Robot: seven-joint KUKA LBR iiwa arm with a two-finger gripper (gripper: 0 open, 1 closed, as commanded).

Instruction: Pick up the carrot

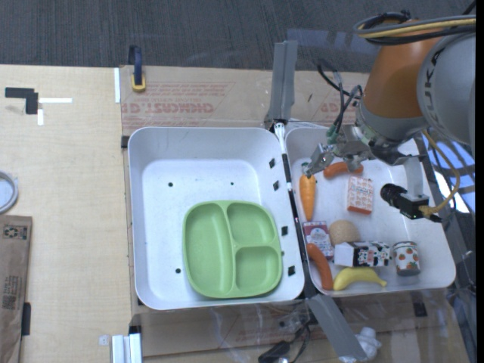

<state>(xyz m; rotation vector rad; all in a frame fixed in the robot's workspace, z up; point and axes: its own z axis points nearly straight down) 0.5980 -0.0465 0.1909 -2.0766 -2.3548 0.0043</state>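
You have the carrot [308,195] lying in the right bin [446,267], against its left wall, not yet lifted. The gripper [321,159] hangs just above the carrot's top end (whether open or closed, I cannot tell). Grasp and lift remain.

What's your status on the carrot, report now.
Gripper low in right bin, at carrot's top end; grasp not confirmed. Carrot flat along bin's left wall. Cracker box and second carrot-like piece close by.
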